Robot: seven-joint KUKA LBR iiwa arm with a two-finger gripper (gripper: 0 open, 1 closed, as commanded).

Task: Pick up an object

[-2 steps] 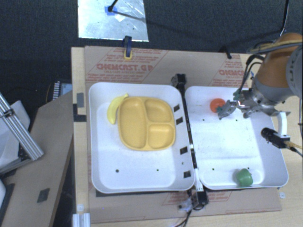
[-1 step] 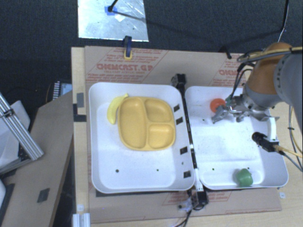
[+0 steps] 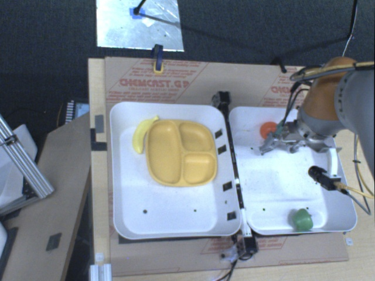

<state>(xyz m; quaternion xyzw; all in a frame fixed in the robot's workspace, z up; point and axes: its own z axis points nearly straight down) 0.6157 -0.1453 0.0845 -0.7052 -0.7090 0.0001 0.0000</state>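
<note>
left bin: a shallow white bin [image 3: 126, 215] with rounded corners, lying on the left half of the bench. a yellow divided plate and a banana lie in it.
yellow divided plate: the plate [image 3: 179, 152] sits in the upper middle of the left bin, flat on the floor, with three compartments, one large on the left and two smaller on the right. nothing lies in any compartment.
banana: a yellow banana [image 3: 140, 133] lies curved just beside the plate's upper left edge, partly tucked against it.
right bin: a second white bin [image 3: 275, 186] stands just beside the first, parted from it by a dark hinge strip. it holds an orange object and a green object, well apart from each other.
orange object: a small round orange-red thing [image 3: 268, 128] near the upper left of the right bin, just beside the gripper; too small to tell more.
green object: a small rounded green thing [image 3: 302, 219] near the lower right corner of the right bin, resting on the floor by the rim.
gripper: the gripper [image 3: 275, 140] reaches in from the right, low over the upper part of the right bin, its metal tips next to the orange object. whether it is spread or closed, i cannot tell, and nothing is seen held.
bench: brown board [image 3: 176, 81] with red print under both bins.
</note>
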